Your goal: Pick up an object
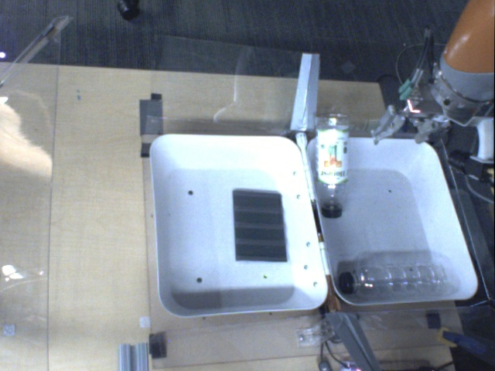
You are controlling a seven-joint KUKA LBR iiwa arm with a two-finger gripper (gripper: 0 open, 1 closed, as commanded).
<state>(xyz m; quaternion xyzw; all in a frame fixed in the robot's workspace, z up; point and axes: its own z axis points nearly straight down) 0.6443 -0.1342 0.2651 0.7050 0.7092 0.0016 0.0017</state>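
A labelled bottle [332, 165] is seen in the right bin [402, 199] against its left wall, long axis running near to far, dark cap toward the near side. A clear bottle [398, 277] lies crosswise at the near wall, cap pointing left. The gripper [406, 118], whose finger state cannot be told, is seen above the far rim.

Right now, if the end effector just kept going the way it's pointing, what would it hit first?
The end effector hangs over the far rim of the right bin and seems to point down, so it would likely meet that bin's bare floor first. Depth is hard to judge.
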